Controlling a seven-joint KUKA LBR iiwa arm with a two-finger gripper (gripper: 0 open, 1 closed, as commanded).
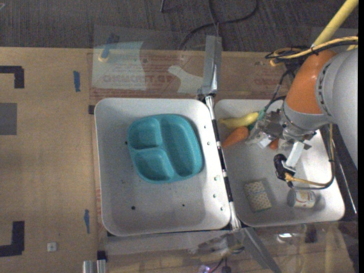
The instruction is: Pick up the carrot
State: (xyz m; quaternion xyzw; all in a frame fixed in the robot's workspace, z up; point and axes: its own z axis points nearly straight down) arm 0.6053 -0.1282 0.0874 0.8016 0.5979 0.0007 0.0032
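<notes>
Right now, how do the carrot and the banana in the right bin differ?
The carrot is orange; the banana is yellow. The carrot looks straight and tapers toward the bin's left wall, while the banana is curved. The banana lies nearer the bin's far edge, with the carrot just in front of it. Both lie flat in the far left corner of the right bin, close beside each other, with the hand next to them.

Hidden under the grey arm's wrist [296,124]: the pincer's fingertips and the yellow banana's [242,120] right end. Too blurred to identify: small pale cylinder [301,198].
</notes>
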